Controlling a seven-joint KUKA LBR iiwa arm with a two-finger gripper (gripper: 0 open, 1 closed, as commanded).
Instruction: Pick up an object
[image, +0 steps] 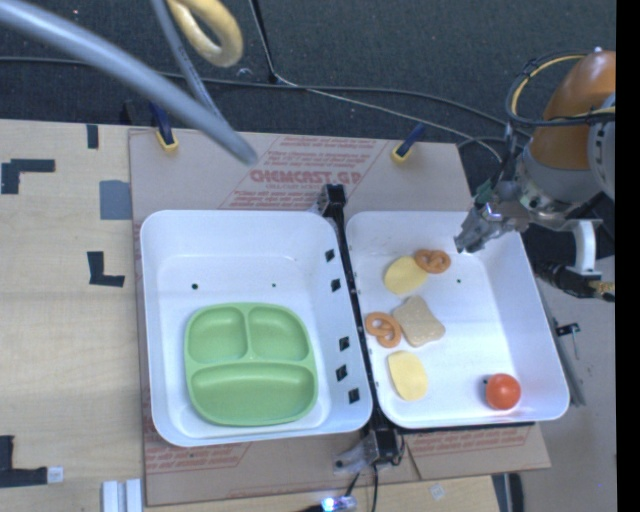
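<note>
1. Directly beneath the pincer lies the far right stretch of the right bin; the pincer hangs above the white floor there, with nothing seen between its tips, and whether it stands wide or narrow I cannot tell.
2. Just to the pincer's left lies a brown pretzel, touching a pale yellow round piece on its far side from the pincer.
3. Further from the pincer, toward the near rim, sit a tan bread slice with a 2nd pretzel just beside it, and past those a yellow oval piece.
4. Well apart from the pincer, in the bin's near right corner, rests a red tomato, alone and close to the rim.
5. Open white floor runs from below the pincer down the right side of the bin to the tomato; the 5 other food pieces crowd the bin's left half, near the black divider where the 2 bins meet.
6. Beyond that divider, far to the pincer's left, the left bin holds a green plate with 3 compartments, lying flat toward the near rim.
7. Both bins rest on a cardboard sheet with red print, pinned by 2 yellow-tipped clamps at its far edge.
8. Behind the pincer rises the arm with its orange band, black cables trailing across the dark floor.
</note>
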